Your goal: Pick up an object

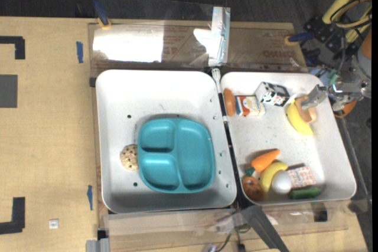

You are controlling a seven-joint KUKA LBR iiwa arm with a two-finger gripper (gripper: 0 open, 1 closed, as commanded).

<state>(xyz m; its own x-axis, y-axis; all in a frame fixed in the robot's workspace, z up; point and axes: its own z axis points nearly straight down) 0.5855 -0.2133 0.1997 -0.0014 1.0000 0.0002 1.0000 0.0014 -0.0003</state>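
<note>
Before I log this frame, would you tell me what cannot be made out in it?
- Gripper, camera view: blurred over the banana; a grasp cannot be judged.
- Arm, camera view: cut off by the right edge.
- Small carton, camera view: print too small to read.
- Pile in the right bin: the carrot and other pieces overlap, hiding each other's undersides.

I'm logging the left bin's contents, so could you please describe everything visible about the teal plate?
The plate is teal, looks like smooth plastic, and is a rounded square split by raised ridges into three compartments: two smaller ones at the top, one wide one below. It lies flat, slightly rotated, low and middle in the left bin. A cookie sits against its left edge. Nothing lies in its compartments.
</note>
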